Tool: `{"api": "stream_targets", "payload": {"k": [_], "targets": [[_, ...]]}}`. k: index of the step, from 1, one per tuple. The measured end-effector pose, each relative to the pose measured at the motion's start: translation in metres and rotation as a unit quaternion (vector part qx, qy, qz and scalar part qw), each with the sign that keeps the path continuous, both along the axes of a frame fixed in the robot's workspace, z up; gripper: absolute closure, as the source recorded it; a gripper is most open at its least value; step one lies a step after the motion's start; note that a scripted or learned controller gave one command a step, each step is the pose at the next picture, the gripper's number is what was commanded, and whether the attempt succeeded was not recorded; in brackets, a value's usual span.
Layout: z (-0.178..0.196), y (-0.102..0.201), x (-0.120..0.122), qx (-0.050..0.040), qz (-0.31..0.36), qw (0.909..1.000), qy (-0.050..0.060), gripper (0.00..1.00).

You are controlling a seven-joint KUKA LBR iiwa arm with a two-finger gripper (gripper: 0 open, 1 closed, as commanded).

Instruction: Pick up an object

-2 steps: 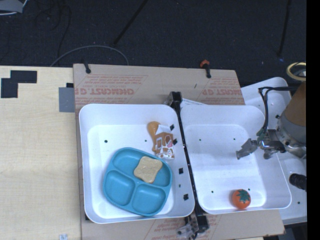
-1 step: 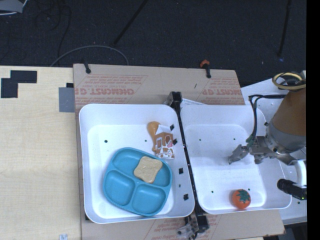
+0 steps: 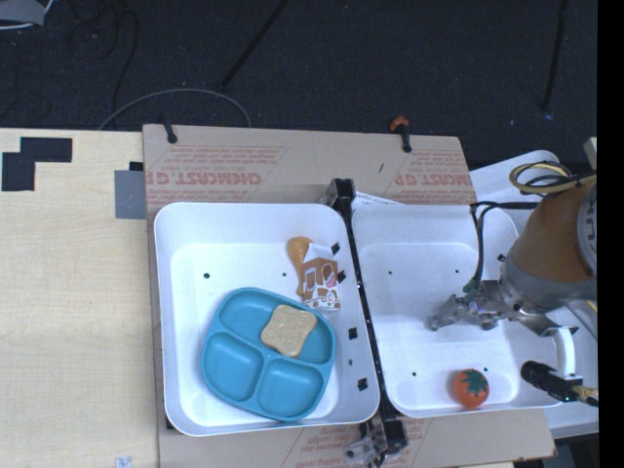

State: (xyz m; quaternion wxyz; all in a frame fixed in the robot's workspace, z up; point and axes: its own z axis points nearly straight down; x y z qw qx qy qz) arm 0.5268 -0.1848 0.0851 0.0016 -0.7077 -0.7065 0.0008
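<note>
Dark floor with trailing cables lies behind a pale wooden tabletop (image 3: 68, 291), on which a sheet of printed cardboard (image 3: 292, 169) carries two shallow white bins side by side.

At the left, the left bin (image 3: 180, 261) holds a blue divided plate (image 3: 265, 354) with a tan slice of toast (image 3: 289, 331) lying across its upper compartments. Just beyond the plate's upper right rim sit a small orange-brown piece (image 3: 298, 250) and a patterned brown-and-white packet (image 3: 319, 286), close against the black divider (image 3: 353, 291) between the bins.

Across the divider, the right bin (image 3: 409, 261) has a bare white floor save for a small red-orange tomato-like toy (image 3: 470, 387) near its front wall. The hand (image 3: 466, 312) hangs low over the middle of this bin, reached in from the right below the arm's grey and orange wrist (image 3: 558, 247). At this slant the metal parts blur together, so I cannot tell how its grasping end is set; nothing visibly sits in it.

By my judgement the pick is at the approach step, with nothing lifted yet. The toy lies near the hand but apart from it, toward the front wall and slightly to the right. A next move would call for shifting over the toy, descending squarely, and allowing for its round body rolling against the nearby wall.
</note>
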Motion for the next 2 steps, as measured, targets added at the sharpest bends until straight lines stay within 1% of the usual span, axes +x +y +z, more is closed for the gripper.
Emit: {"api": "stream_targets", "payload": {"k": [1,2], "targets": [[0.014,-0.002,0.001,-0.0003,-0.002,1.0,-0.001,1.0],[0.067,-0.013,0.002,-0.0007,-0.003,1.0,-0.002,1.0]]}}
